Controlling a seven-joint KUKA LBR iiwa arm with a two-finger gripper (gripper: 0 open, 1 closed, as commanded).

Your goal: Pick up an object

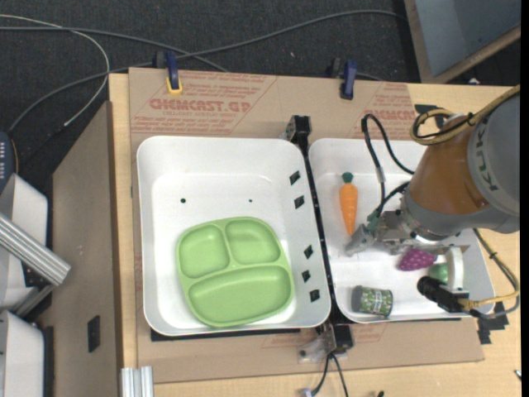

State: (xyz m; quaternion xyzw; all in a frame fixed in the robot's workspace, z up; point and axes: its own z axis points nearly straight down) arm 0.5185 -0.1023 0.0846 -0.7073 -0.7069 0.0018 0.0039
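A small can [373, 301] with a green label is lying on its side at the front edge of the right bin [331, 222], nearest the camera; its label print is too small to read.

Starting from the left, a green divided plate [235, 270] is sitting in the left bin [157, 213], filling its front half. Behind the bins, red lettering on the cardboard sheet [207, 98] is reading "CHEMCAST GP", partly faded, and two clamps [173, 71] are pinning the sheet's far edge.

In the right bin, a toy carrot [350, 205] is lying lengthwise with its green top pointing away. A purple bunch of grapes [417, 260] is peeking out just under the wrist, partly covered.

The arm [463, 180] is reaching in from the right, its orange band bending down over the bin and hiding the bin's right side. The gripper [364, 238] is hanging low just beside the carrot's tip; whether its jaws are apart or together cannot be told. A white letter on the grey casing is cut off at the frame edge.
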